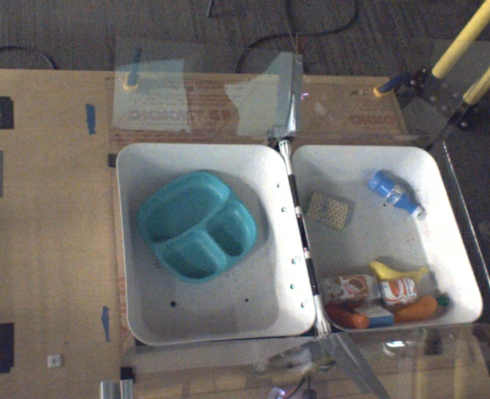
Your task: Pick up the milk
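Lying on its side at six o'clock in the right shallow white plastic bin: small red-and-white cardboard milk carton, near a yellow plastic banana. Gripper state: cannot tell.

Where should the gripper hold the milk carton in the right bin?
Probably grip the milk carton across its short width, from straight above: it lies flat, a can at one end and a carrot close along its near side.
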Robot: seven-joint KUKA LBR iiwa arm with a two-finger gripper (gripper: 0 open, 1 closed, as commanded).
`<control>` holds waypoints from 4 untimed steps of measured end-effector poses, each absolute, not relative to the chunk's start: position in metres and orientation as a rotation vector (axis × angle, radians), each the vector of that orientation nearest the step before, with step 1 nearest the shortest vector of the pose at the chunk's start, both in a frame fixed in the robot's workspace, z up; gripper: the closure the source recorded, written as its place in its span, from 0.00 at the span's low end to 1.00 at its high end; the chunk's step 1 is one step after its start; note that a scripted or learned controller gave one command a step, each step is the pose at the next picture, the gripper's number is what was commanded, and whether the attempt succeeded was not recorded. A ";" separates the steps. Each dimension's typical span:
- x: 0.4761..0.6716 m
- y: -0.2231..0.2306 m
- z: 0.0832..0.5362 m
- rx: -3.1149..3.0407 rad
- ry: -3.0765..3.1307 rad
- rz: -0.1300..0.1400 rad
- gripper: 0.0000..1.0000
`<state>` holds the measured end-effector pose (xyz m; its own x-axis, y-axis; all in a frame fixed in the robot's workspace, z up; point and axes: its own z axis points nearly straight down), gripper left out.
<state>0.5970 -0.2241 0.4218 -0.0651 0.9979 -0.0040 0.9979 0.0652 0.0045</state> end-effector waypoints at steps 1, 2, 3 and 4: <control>0.545 -0.112 0.326 1.931 2.476 0.001 1.00; 0.600 -0.143 0.360 1.941 2.465 0.002 1.00; 0.668 -0.176 0.346 2.003 2.414 0.001 1.00; 0.668 -0.222 0.380 2.011 2.404 0.002 1.00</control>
<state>0.6678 -0.2224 0.3801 -0.1766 0.9843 -0.0045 0.9843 0.1767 0.0053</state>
